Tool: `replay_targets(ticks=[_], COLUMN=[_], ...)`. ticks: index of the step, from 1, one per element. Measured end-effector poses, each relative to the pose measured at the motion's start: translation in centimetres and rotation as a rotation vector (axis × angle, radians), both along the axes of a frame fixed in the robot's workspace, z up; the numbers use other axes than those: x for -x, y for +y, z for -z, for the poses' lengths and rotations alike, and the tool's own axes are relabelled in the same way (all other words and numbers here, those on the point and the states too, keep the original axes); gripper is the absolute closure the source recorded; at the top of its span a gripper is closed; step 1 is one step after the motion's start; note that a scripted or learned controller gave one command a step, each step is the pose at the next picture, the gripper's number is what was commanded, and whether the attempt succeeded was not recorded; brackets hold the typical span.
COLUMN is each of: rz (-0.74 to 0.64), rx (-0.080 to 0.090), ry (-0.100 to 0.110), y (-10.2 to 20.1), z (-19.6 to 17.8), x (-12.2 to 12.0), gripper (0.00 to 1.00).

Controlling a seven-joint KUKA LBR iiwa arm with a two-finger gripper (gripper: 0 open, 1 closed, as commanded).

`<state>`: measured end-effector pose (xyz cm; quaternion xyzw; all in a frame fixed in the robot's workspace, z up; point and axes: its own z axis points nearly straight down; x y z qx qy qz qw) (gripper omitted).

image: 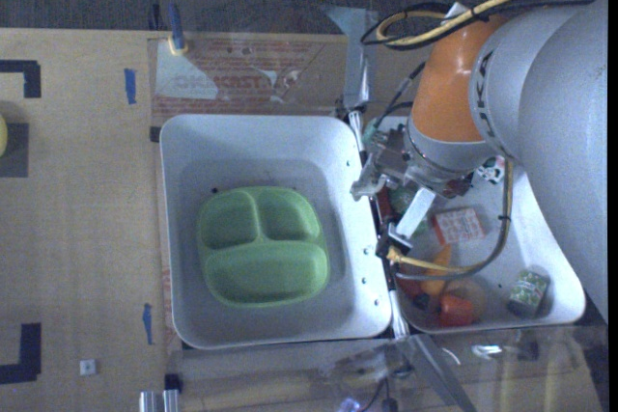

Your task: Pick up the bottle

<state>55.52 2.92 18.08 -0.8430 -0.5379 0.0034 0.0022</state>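
Arm [502, 72] hides much of the cluttered right bin [570, 299].

I see the green three-compartment plastic tray [263, 246] lying in the left shallow white bin [183, 207]; the right shallow white bin [560, 304] beside it holds small items under the grey arm [541, 82].

Light is dim and even, shadows soft. The arm [541, 101] looms blurred at right; faint glare lies on clear plastic [241, 77] at the far side.
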Motion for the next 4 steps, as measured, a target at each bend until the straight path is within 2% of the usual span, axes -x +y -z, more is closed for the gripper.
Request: replay_targets(ticks=[1, 2, 3, 4], rz=[-0.004, 0.022, -0.072, -0.075], rx=[0.002, 0.003, 0.001, 0.002], ry=[0.006, -0.003, -0.003, 0.002], y=[0.1, 3.9, 7.4, 7.5], z=[-0.6, -7.8, 8.9, 8.4], x=[-0.1, -9.3, -7.7, -7.7], gripper=[1.0, 1.0, 1.0, 1.0])
